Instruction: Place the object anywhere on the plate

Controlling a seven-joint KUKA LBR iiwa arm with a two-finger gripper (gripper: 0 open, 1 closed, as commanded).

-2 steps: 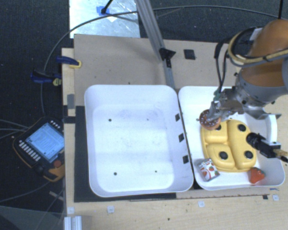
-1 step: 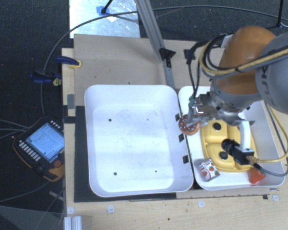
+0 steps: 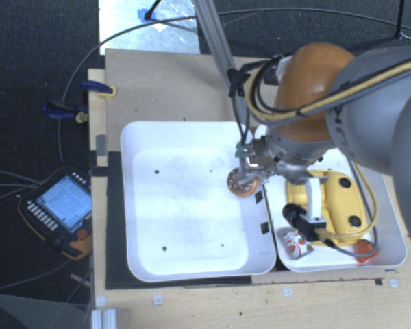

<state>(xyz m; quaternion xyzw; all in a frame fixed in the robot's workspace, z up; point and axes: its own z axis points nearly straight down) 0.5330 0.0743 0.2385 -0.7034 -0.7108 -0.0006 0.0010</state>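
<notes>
A small round brown object (image 3: 243, 183) with a pale speckled top sits at the right edge of the left white bin (image 3: 185, 204), close to the wall shared with the right bin. My gripper (image 3: 247, 162) hangs directly above it, its tip touching or nearly touching the object's top. The grey arm with its orange band (image 3: 315, 81) reaches in from the right and covers much of the right bin (image 3: 390, 249). I cannot make out a grip on the brown object.
In the right bin lie a large yellow item (image 3: 339, 208) with dark holes, a small red-and-white object (image 3: 294, 244) at the front left, and an orange piece (image 3: 365, 252) at the front right. A handheld pendant (image 3: 61, 208) lies left of the bench.
</notes>
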